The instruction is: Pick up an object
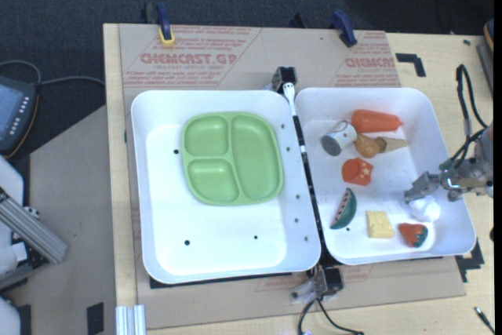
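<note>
Glare and blur hide much of the gripper (427, 196) at the right bin's (439, 102) far side; whether its fingers are spread or pressed together I cannot tell. Just below them lies a red-and-green toy (413, 234), a yellow block (380, 224) beside it. Farther left sit a watermelon slice (343, 209), a red piece (357, 171) and a grey can (338, 139).
</note>
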`<state>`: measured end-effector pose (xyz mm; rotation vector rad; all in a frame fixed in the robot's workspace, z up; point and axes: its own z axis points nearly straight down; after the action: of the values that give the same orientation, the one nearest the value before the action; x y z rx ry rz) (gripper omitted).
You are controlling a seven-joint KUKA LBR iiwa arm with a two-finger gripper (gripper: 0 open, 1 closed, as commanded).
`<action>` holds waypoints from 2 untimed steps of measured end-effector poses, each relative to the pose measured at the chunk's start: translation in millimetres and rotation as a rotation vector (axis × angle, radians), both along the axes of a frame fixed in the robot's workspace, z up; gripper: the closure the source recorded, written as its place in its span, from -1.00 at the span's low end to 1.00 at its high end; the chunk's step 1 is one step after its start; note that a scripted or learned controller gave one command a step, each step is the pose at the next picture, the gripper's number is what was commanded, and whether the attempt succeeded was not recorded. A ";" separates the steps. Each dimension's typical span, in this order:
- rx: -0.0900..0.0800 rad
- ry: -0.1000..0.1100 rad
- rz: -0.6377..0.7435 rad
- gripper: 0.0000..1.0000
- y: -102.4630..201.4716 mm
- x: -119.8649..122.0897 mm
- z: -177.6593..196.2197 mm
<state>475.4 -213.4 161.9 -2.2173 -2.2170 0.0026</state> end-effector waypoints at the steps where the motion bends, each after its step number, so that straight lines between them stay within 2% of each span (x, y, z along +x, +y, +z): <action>1: 0.001 0.002 0.000 -1.00 1.7 -2.4 -64.0; 2: -0.001 -0.002 0.000 -1.00 2.3 -2.8 -78.4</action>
<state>472.6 -211.0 83.6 -2.2189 -2.2182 0.0013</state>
